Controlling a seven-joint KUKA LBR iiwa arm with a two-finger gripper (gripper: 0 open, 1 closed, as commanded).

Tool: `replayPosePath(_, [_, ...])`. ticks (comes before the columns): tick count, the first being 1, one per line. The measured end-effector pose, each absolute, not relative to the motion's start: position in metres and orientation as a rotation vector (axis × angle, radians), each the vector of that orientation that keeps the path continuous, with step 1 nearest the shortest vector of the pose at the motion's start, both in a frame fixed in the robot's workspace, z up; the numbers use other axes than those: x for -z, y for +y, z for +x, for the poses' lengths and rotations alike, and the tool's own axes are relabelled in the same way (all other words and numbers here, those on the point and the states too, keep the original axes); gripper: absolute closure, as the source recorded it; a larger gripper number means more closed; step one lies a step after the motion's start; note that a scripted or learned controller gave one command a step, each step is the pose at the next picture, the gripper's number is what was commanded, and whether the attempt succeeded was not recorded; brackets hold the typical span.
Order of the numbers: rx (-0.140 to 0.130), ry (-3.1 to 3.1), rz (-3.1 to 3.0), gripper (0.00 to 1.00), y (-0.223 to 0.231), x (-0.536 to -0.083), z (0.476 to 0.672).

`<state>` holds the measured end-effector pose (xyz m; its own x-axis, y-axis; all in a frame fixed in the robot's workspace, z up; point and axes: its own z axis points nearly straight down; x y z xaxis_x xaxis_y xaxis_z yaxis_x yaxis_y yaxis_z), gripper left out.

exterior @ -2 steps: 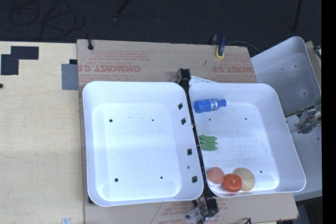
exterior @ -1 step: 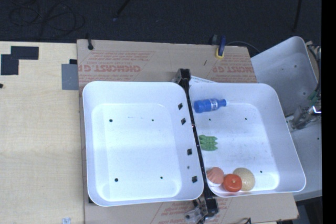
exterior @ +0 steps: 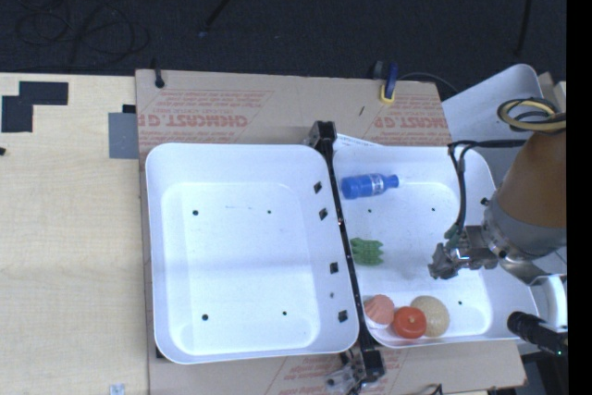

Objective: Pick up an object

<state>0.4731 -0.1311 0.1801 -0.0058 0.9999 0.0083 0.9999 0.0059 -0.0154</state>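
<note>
The pincer [exterior: 442, 264] hung in the right bin [exterior: 474, 314], nothing visibly in it, its opening impossible to tell. The red ball [exterior: 409, 323], at its 7 o'clock, touched a tan ball [exterior: 434, 313] and a pink piece [exterior: 376, 308], so a grab there might jam or slip off

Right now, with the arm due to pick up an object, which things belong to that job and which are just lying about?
Job in hand: gripper; right bin; blue bottle; green item; red round item; pink item; beige round item.
Lying about: left bin; cardboard sheet; blue and yellow clamp.
</note>
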Motion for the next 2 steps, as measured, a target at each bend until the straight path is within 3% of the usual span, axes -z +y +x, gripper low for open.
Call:
replayPosePath(1, [0.003, -2.225, -2.221, 1.0, -0.134, -0.242, 0.48])
replayPosePath(2, [-0.005, -2.215, -2.229, 1.0, -0.207, -0.24, 0.474])
